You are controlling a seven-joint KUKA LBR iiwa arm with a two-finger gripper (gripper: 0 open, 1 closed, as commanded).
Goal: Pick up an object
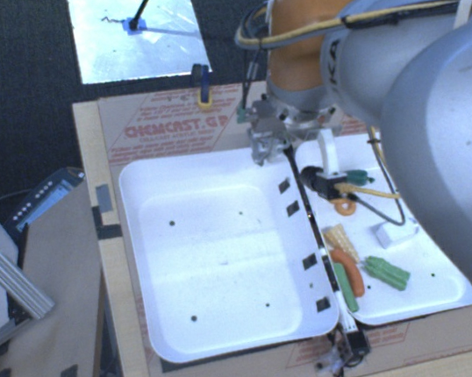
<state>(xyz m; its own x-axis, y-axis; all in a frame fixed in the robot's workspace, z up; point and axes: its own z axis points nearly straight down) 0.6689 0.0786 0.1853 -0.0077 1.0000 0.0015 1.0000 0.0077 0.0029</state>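
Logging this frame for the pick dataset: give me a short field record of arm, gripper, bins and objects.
arm: reaches in from the right, wrist above the back of the bins
gripper: near the back end of the divider, finger state unclear
left bin: white, shallow
right bin: holds the objects
objects: green block, orange carrot-like piece, green pod-like piece, small white block, orange ring
held: nothing visibly

Right bin (448,296) far side hidden behind arm (436,107); claw fingertips unclear.
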